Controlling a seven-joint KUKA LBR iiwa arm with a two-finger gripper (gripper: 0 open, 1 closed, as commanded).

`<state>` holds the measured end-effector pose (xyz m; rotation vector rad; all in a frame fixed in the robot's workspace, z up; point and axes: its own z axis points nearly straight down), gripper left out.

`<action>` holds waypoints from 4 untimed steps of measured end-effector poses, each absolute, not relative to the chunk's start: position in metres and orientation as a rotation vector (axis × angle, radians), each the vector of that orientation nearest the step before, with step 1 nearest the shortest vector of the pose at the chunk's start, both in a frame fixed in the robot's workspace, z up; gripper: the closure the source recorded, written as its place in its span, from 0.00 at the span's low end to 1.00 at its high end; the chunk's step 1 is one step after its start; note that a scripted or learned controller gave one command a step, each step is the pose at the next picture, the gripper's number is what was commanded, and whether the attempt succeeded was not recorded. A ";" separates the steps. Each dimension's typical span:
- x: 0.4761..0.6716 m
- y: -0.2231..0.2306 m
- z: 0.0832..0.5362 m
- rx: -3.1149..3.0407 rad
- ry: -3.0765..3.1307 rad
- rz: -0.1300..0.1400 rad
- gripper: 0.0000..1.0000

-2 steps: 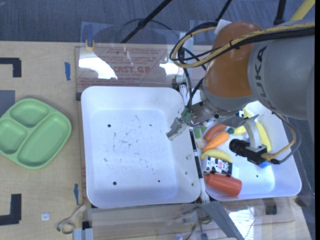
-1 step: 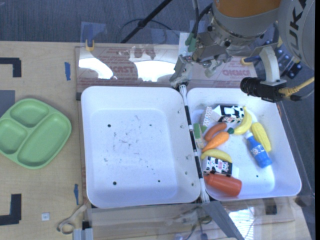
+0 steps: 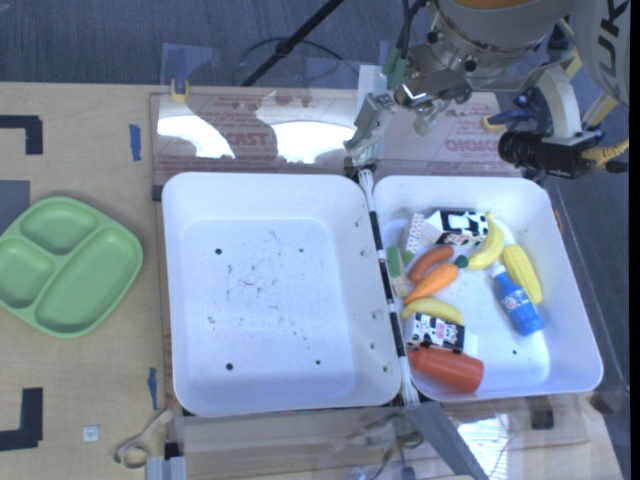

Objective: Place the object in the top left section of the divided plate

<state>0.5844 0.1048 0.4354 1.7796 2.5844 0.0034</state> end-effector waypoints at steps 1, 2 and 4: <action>0.541 0.139 0.338 1.904 2.498 0.000 0.00; 0.512 0.209 0.318 1.923 2.486 -0.002 0.00; 0.478 0.204 0.264 2.187 2.258 -0.004 0.00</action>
